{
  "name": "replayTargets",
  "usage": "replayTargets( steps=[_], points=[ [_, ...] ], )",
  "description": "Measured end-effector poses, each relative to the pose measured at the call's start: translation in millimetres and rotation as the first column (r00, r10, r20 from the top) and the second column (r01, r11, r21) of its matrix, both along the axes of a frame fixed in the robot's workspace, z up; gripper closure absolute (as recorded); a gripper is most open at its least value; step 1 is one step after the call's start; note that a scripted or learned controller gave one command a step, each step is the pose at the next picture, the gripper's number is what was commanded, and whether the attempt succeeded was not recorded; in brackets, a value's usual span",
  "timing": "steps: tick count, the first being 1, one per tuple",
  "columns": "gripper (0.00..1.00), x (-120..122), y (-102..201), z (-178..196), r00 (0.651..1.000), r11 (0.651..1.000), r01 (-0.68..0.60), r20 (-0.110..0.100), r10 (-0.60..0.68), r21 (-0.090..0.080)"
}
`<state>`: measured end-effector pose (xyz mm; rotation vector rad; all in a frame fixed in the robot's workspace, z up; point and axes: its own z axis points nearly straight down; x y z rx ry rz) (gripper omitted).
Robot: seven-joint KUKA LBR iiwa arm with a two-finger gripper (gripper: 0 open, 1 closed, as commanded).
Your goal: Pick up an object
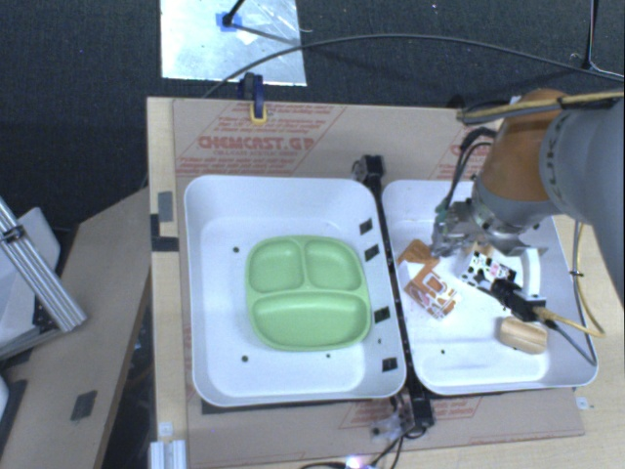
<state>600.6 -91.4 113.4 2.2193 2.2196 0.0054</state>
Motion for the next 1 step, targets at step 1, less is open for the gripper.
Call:
replayTargets(
  steps=[1],
  points=[
    [1.0,-0.9,-9.8,58.6,1.0,1.0,0.002,0.002,-0.002,-0.002]
  ],
)
